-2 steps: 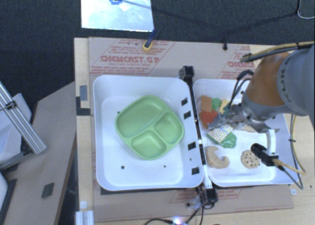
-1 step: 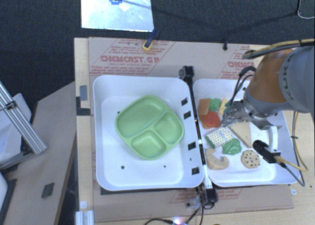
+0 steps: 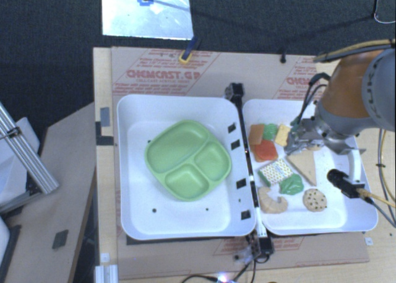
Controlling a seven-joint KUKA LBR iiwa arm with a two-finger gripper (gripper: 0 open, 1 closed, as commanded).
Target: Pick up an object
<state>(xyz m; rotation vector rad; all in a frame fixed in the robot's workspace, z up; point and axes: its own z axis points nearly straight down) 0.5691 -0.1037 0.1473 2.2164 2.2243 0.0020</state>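
1. Two shallow white bins side by side on the surface: left bin, right bin.
2. In the left bin, a green divided plate.
3. In the right bin, small toy foods: orange piece, green piece, yellow piece, red piece, checkered cracker, green leafy piece, tan wedge, chip cookie, pale curved pastry.
4. End effector low over the right bin's upper middle, just beside the yellow piece and above the tan wedge.
5. Cannot tell its state: released or clenched, unclear from above.
6. Grey arm with orange band reaching in from the right.
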